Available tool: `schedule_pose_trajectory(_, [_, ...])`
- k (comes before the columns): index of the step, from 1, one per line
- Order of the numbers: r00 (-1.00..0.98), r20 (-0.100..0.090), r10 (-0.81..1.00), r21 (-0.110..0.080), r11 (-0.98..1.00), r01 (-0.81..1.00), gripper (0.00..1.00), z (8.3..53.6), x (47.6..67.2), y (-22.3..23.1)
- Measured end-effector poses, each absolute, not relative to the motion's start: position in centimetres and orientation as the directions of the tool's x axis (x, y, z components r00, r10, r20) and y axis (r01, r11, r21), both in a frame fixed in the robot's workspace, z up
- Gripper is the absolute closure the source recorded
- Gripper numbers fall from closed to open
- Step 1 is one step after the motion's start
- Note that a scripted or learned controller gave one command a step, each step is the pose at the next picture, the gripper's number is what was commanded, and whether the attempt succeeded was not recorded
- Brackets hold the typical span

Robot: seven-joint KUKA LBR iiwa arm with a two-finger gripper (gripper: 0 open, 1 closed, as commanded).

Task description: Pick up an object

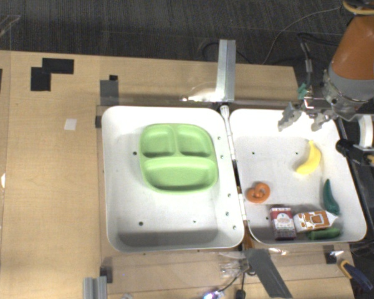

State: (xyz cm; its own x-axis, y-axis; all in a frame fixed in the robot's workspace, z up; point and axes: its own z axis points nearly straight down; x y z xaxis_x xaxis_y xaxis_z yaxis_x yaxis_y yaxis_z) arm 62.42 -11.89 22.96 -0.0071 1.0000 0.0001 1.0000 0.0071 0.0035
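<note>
Overhead view: a small curved yellow plastic banana (308,159) lies in the right shallow white bin (262,139), near its far right side. The tool (303,117) hovers just beyond it, fingers spread, holding nothing. The banana looks light, stiff and smooth; gripping across its middle seems safest
</note>
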Motion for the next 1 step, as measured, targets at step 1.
schedule_pose_trajectory(1, [-0.001,-0.001,1.0,0.003,0.001,1.0,0.0,14.14,61.95,-20.59])
